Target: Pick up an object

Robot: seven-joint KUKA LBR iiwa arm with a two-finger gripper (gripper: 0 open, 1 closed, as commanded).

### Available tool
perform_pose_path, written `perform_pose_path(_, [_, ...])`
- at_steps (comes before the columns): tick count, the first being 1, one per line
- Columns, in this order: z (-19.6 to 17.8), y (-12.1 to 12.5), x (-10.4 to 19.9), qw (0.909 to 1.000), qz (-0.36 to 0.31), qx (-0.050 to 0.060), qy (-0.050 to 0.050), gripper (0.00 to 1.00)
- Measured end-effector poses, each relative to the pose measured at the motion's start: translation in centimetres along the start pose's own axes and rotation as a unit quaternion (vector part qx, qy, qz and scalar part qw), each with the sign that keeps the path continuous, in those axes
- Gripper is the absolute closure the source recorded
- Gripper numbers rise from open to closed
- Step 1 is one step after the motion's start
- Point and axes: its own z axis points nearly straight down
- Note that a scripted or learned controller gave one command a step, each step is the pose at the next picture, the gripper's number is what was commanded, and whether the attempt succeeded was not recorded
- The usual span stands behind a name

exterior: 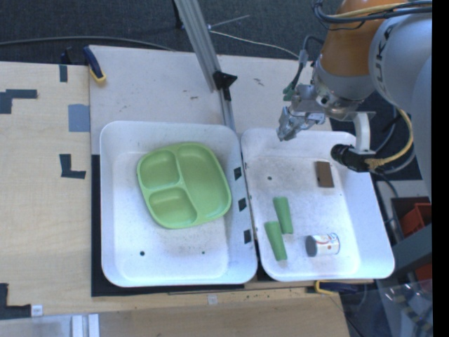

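The hand (289, 130) is hovering over the right bin's (365, 209) far corner, can't tell its state; it's risking a grab at nothing, since the green cylinders (279, 227) are sitting well away.

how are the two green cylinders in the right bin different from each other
The upper green cylinder lies nearer the bin's middle and higher in the view; the lower green cylinder lies closer to the front rim and nearer the left wall. The upper one looks a lighter green, the lower one slightly darker. Both are short rod shapes of similar length, lying flat, tilted the same way, almost parallel in the right white bin.
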Motion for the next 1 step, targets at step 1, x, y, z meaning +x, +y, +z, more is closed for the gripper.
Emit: perform_pose_path(1, [0.23,-1.86,4.41,1.0,-0.001,0.0,0.0,1.0])
